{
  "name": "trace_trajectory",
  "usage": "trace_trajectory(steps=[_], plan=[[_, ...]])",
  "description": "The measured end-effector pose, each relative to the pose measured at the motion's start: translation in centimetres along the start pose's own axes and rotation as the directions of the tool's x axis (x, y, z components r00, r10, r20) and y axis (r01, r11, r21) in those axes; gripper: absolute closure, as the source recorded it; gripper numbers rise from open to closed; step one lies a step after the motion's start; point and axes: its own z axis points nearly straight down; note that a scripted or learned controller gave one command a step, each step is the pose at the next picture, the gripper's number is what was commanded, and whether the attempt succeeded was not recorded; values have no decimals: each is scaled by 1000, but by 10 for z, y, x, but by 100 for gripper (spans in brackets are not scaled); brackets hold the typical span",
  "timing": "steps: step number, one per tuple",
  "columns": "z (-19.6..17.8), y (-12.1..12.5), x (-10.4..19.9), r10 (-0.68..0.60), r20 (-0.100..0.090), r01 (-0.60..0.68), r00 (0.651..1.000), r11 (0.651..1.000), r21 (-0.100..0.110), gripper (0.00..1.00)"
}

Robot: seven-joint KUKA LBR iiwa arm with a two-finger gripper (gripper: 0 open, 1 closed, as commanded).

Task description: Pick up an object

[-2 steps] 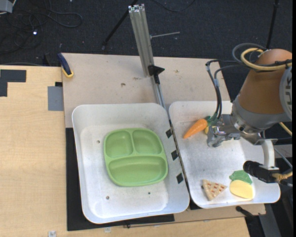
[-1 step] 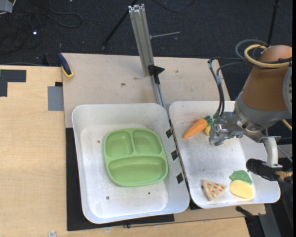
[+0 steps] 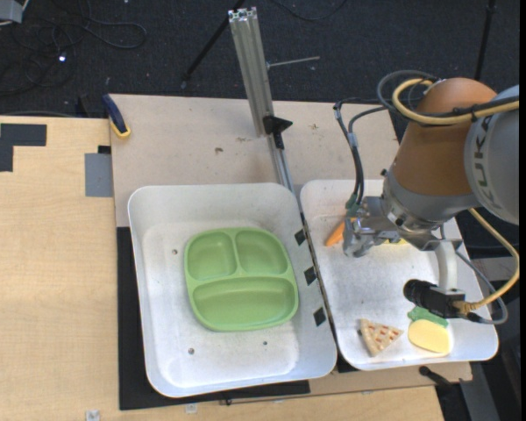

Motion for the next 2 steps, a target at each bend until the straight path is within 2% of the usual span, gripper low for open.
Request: trace_trajectory(steps=[1,2], plan=[[0,21,47,-1,0,1,1000,1000,-2,100],[-5,23,104,-2,0,2,1000,1000,-2,100]])
